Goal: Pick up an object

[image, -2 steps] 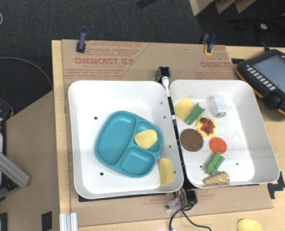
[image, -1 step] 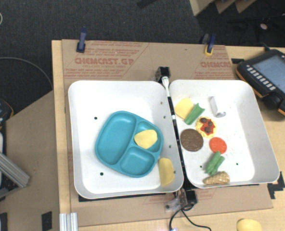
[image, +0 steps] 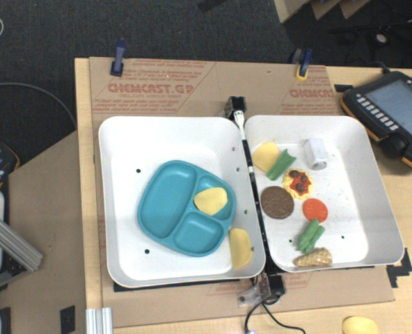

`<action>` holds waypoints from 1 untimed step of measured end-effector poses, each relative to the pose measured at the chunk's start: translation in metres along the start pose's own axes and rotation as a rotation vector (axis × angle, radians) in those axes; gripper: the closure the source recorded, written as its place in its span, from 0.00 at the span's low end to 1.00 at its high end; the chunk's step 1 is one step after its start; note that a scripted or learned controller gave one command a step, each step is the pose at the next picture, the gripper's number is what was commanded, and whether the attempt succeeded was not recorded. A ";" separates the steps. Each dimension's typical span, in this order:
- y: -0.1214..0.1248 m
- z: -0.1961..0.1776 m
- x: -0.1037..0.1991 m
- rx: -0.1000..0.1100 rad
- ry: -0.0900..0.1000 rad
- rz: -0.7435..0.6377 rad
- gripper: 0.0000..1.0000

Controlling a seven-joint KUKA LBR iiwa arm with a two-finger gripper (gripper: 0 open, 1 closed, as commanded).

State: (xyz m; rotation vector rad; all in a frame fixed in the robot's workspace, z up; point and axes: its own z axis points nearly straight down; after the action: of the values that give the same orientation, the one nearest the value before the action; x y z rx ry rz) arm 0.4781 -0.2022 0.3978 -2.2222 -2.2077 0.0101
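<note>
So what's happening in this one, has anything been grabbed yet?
Nothing is being handled at this moment. The left bin holds a blue divided plate with a pale yellow piece in one of its compartments, and another yellow piece lies beside the plate, off it. The right bin holds a scatter of toy food: a brown disc, a red round piece, green pieces, a small pizza-like piece and a grey cylinder. All rest in the bins, none lifted.

Bright even overhead light, white bins (image: 115, 186) near washed out, soft short shadows beside the teal tray (image: 164, 200), slight overall softness, dark floor (image: 122, 12) dim, faint grain
</note>
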 end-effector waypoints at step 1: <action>0.029 -0.146 0.039 -0.030 -0.007 -0.012 1.00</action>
State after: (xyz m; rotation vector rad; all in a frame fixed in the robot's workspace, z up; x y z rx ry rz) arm 0.5089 -0.1638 0.5435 -2.2275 -2.2398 -0.0148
